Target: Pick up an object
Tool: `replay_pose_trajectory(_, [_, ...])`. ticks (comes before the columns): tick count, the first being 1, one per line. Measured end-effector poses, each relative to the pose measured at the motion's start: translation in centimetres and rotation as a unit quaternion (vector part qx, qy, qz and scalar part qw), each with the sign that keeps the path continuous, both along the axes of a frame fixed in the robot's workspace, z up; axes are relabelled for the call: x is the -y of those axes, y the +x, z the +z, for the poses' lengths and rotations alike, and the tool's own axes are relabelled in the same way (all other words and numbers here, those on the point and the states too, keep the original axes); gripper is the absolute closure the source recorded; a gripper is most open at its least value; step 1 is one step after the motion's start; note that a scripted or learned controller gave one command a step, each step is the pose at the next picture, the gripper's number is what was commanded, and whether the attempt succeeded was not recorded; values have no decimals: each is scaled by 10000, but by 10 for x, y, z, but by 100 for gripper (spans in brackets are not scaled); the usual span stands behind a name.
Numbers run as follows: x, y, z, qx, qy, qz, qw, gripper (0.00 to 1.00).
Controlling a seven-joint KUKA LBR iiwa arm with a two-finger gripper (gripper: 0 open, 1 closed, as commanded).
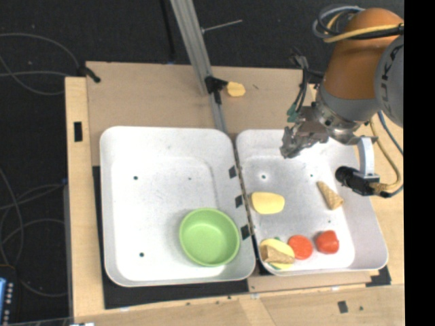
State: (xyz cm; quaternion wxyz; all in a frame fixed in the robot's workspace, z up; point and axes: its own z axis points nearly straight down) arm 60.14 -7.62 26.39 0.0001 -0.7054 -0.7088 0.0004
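Observation:
My gripper (292, 147) hangs over the far part of the right bin (360, 223), pointing down, with nothing seen between its fingers. Below it in that bin lie a pale yellow lump (267, 202) by the left wall, a tan wedge-shaped piece (330, 195) to the right, and along the near edge a yellow-and-tan piece (277, 252), a red-orange round object (300, 246) and a red object (327, 242). The gripper stands well clear of all of them, farther back in the bin.
A green bowl (209, 236) sits in the near right corner of the left bin (136, 161). A small yellow object (236, 89) lies on the bench behind the bins, beside a slanted metal post (194, 39). Cables hang by the arm at right.

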Motion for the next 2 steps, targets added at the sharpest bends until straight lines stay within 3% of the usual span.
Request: replay_pose_trajectory(2, [-100, -27, -27, -1, 2, 6, 10000, 100])
